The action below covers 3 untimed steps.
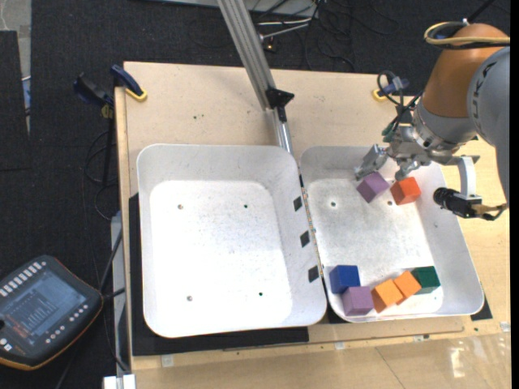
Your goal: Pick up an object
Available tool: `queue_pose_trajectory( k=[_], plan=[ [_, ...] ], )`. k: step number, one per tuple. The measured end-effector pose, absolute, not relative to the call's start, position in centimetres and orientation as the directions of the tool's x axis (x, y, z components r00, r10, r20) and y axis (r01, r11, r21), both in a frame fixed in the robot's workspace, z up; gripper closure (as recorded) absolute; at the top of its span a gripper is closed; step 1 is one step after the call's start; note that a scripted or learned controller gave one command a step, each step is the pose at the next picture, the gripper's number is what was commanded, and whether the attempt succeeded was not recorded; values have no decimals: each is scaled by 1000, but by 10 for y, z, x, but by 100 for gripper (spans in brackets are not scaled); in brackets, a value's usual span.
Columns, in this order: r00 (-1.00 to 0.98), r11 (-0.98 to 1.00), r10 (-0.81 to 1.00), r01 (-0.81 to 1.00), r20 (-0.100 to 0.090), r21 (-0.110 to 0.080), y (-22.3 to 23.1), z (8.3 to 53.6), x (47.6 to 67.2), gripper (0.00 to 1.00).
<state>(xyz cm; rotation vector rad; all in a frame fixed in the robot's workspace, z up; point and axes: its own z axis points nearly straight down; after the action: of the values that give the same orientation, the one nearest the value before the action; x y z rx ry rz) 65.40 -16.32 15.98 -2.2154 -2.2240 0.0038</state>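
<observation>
I have the gripper [388, 162] low over the right bin [454, 250], up at about one o'clock of its floor. Its two fingers are spread apart, one coming down by the purple cube [373, 186], the other by the orange cube [405, 190]. Nothing sits between them that I can call held; both cubes look to rest on the bin floor, just beside each other.

The purple cube is my likeliest pick. It reads as a small, rigid block, probably light, with flat faces and hard edges, so it should not deform or break under a pinch. The faces may be smooth enough to slip, and it sits turned at an angle, so I want the fingers square on two opposite sides, at mid-height, not on corners. The orange neighbour is close enough to catch a finger.

Down at six o'clock of the same bin lie a blue cube [344, 278], a second purple block [358, 300], another orange block [392, 290] and a green cube [425, 279], bunched along the wall.
</observation>
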Motion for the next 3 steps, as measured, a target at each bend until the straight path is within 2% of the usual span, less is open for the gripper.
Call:
queue_pose_trajectory(
  k=[1, 2, 3],
  plan=[
    [-4, 4, 1000, 1000, 0, -5, -162, 99, 661, 0],
    [-4, 4, 1000, 1000, -2, 1, -162, 96, 662, 0],
    [-5, 5, 1000, 1000, -3, 3, -162, 107, 662, 100]
  ],
)
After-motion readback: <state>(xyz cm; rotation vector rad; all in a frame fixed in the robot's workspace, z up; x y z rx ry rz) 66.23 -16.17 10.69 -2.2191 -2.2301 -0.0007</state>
